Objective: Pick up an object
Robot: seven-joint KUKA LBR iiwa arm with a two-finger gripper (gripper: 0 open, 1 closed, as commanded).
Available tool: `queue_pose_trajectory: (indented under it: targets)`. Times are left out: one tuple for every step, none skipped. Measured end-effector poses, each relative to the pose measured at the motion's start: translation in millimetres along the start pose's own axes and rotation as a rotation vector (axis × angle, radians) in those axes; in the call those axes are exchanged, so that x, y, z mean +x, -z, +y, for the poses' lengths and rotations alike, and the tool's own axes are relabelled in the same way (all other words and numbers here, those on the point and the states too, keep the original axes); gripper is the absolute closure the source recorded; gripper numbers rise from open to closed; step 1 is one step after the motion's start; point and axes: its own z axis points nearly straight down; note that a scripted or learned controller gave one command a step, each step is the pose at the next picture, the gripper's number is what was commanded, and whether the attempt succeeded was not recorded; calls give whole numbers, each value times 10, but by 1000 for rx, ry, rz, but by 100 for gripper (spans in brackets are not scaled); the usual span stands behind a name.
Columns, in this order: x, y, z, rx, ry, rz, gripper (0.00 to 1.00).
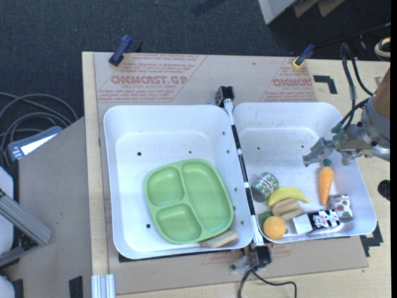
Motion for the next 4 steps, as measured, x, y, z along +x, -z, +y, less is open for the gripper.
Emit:
queue_pose_trajectory:
  targets:
    - [-521, -499, 231, 1, -1, 0, 0]
    - [-786, -668, 140, 2, -1, 0, 0]
    - [-738, -1626, 207, 1, 0, 1, 0]
    - [-740, -1522, 214, -2, -1, -1, 100]
